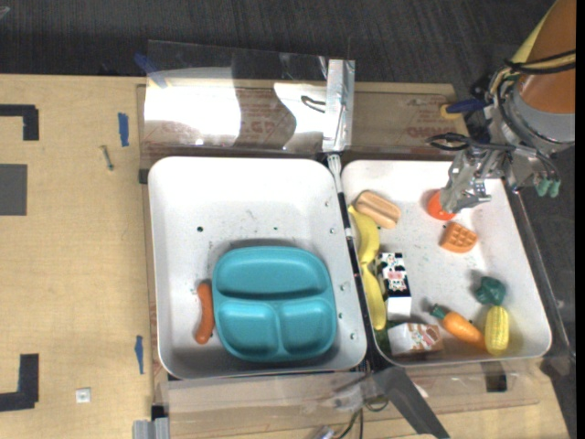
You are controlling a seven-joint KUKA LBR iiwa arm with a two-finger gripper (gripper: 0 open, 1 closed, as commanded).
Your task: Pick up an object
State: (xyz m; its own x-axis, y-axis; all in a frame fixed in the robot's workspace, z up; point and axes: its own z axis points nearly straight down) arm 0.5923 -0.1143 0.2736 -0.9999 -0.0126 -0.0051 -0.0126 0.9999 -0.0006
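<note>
**Gripper low over the right bin's far corner, nothing visibly held**

Starting from the left on my feed, the wooden counter (pixel 73 245) is bare board with a few black tape marks. The left bin (pixel 174 190) is smooth white plastic with a shallow rim. A teal divided plate (pixel 274 302) lies flat in its near half, glossy, with rounded corners. An orange sausage-shaped toy (pixel 203 311) lies just beside the plate's left edge, wedged along it, probably where it rolled.

The right bin (pixel 526 273) holds the clutter. A tan bun-like piece (pixel 377 208) sits near the dividing wall, and a yellow banana (pixel 367 263) runs along that wall below it. Beside the banana is a small black-and-white block (pixel 393 273). Further toward me are a little printed carton (pixel 416 337), a carrot (pixel 457 326) and a knobbly yellow corn cob (pixel 496 327). A dark green lump (pixel 491 291) sits above the corn. All of them look like light, hard plastic play food, scattered loosely.

Farther back lie a ridged orange waffle-like piece (pixel 458 237) and a round red-orange piece (pixel 439 207). The gripper (pixel 462 199) hangs just beside the round piece, possibly touching it. I judge that piece to be the likely pick, and it is resting on the bin floor. I cannot tell whether the gripper is open or closed. The round shape may slip away sideways.
</note>
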